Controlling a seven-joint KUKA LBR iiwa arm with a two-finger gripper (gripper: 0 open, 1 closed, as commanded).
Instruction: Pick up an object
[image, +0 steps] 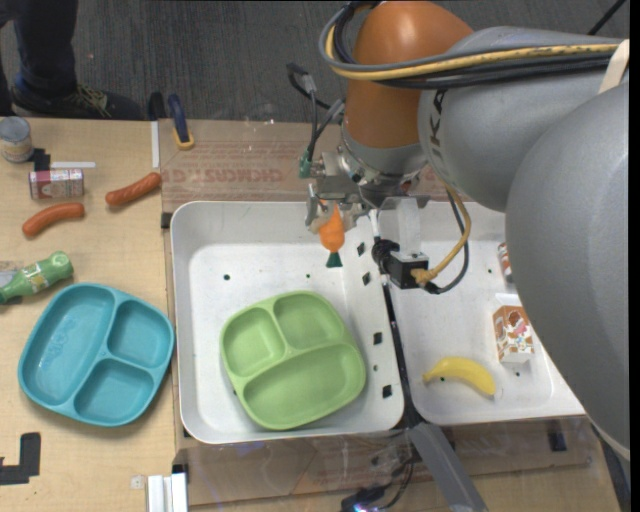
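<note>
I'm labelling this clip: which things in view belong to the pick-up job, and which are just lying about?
In the job:
gripper
toy carrot between its fingers
left bin

Lying about:
green tray
banana
small carton
blue tray
two sausages
green bottle

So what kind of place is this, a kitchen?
More likely a robot lab than a kitchen. A big arm reaches over two white bins on a bench, and the food looks like toys: a carrot at the tool, a banana and a green tray.
</note>
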